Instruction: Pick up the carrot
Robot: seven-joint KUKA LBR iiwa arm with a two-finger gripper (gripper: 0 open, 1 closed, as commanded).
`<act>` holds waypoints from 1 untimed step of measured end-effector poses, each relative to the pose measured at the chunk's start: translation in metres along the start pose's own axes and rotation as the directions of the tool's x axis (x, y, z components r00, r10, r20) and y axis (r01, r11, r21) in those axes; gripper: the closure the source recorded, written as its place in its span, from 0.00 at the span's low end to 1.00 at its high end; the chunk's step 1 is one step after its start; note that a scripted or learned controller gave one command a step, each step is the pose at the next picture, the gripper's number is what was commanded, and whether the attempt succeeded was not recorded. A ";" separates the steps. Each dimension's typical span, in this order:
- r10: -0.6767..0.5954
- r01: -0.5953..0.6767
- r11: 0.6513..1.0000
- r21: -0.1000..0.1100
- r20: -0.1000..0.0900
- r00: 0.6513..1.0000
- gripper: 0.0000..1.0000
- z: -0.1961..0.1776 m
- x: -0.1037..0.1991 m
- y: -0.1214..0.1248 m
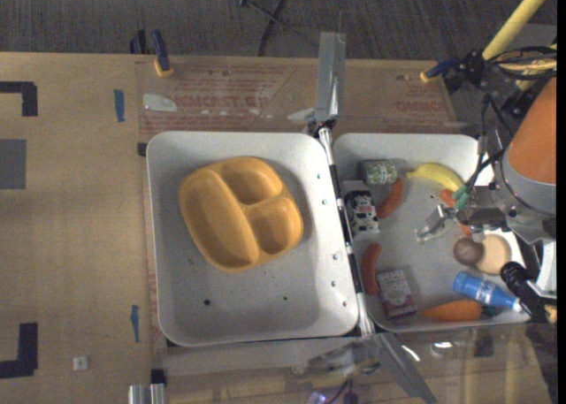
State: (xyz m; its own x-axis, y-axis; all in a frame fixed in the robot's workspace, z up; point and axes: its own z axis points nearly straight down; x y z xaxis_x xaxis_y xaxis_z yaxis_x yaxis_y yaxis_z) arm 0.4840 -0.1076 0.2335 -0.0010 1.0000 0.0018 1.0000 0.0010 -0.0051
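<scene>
Dark carpet with loose cables lies beyond a wooden bench, on which two shallow white bins are set side by side. A yellow divided plate (pixel 240 212) is seen in the left bin (pixel 177 305). The carrot (pixel 453 310) lies on its side near the front wall of the right bin (pixel 416 148), between a small red packet (pixel 395 293) and a blue bottle (pixel 482 290).

The gripper (pixel 438 219) is held over the middle of the right bin, apart from the carrot; whether its claw is apart or together cannot be told. Nothing is seen held in it.

A good grasp would probably be made by moving toward the front wall, turning the claw across the carrot's short width, and lowering onto its thicker middle.

Room is tight: the bin's front wall lies just beside the carrot, the bottle nearly touches its right end, and a brown round object (pixel 468 251) and a pale disc (pixel 494 254) lie near the likely path. Open floor is seen left of the gripper.
</scene>
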 end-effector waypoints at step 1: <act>0.041 -0.041 0.999 -0.003 0.001 0.999 0.00 0.140 0.002 0.002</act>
State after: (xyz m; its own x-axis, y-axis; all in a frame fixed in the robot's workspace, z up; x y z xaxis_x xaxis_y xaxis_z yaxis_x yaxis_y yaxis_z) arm 0.4855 -0.1056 0.0936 0.0404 0.9992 0.0005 0.9992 -0.0404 -0.0026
